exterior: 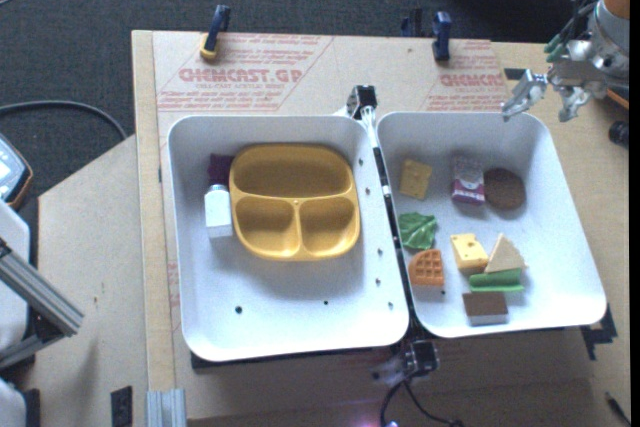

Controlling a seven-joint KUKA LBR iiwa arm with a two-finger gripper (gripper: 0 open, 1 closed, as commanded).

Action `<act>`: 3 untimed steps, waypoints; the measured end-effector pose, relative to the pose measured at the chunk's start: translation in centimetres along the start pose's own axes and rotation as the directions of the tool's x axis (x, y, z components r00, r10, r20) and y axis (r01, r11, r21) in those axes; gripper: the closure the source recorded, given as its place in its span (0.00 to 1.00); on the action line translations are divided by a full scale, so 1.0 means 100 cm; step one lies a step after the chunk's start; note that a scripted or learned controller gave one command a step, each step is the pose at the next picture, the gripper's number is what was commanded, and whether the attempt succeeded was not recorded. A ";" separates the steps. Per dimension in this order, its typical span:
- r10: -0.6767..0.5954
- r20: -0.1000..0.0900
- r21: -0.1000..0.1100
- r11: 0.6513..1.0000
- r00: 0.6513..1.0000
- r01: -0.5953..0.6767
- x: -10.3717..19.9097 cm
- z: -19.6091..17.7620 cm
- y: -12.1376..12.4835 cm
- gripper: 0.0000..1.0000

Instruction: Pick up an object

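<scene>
My gripper (546, 103) hangs open above the far right rim of the right bin (575, 215), with nothing between its fingers. Below it in that bin lie several toy foods: a yellow cracker (415, 178), a maroon packet (467, 184), a brown patty (505, 188), a green leaf (417, 230), a waffle (427, 268), a cheese cube (468, 251), a cream wedge (504, 256), a green bean (496, 281) and a brown slab (486, 307).
The left bin (200, 305) holds a yellow divided plate (295, 200), a white bottle (218, 211) and a dark purple item (220, 166) beside it. Two clamps (214, 32) (440, 34) grip the board's far edge.
</scene>
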State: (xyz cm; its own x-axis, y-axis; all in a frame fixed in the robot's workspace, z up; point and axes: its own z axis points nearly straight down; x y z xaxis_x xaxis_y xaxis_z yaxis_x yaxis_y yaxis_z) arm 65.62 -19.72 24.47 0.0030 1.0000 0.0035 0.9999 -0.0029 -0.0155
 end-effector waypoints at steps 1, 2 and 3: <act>-0.003 0.003 -0.015 1.000 1.000 0.003 0.001 -0.010 0.002 0.00; -0.004 0.002 -0.010 1.000 1.000 0.004 0.001 0.053 0.007 0.00; -0.004 0.002 -0.010 1.000 1.000 0.004 0.003 0.096 0.003 0.00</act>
State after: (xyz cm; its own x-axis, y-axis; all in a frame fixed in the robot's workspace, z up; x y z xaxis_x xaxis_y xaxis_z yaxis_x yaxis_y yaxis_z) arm 65.77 -19.40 14.82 -0.0007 1.0000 0.0017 1.0000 0.0008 -0.0060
